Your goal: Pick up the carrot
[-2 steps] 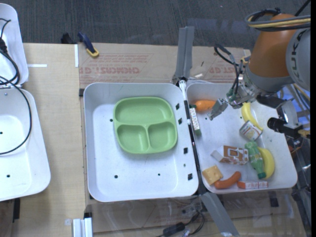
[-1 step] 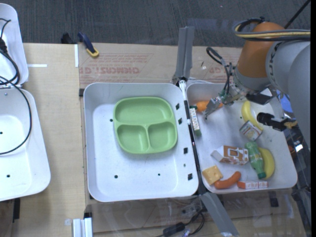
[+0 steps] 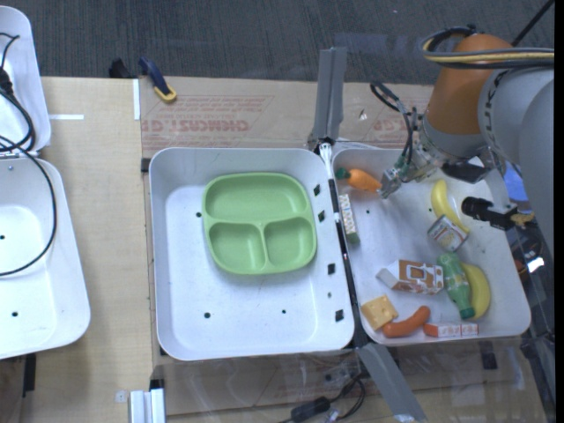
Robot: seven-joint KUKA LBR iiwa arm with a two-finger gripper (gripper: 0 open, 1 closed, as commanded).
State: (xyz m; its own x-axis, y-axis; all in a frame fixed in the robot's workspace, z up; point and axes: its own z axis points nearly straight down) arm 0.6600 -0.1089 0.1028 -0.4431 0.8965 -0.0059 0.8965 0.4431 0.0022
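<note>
- Carrot (image 3: 361,180): small, orange, with a green top at its left end.
- It lies flat in the right bin's far left corner, close to the dividing wall.

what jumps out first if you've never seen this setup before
The pale green divided plate stands out most, lying alone in the left bin. Next comes the right bin, crowded with toy food, where the small orange carrot lies in the far left corner. The grey arm with its orange band hangs over that bin, its pincer just beside the carrot.
</note>
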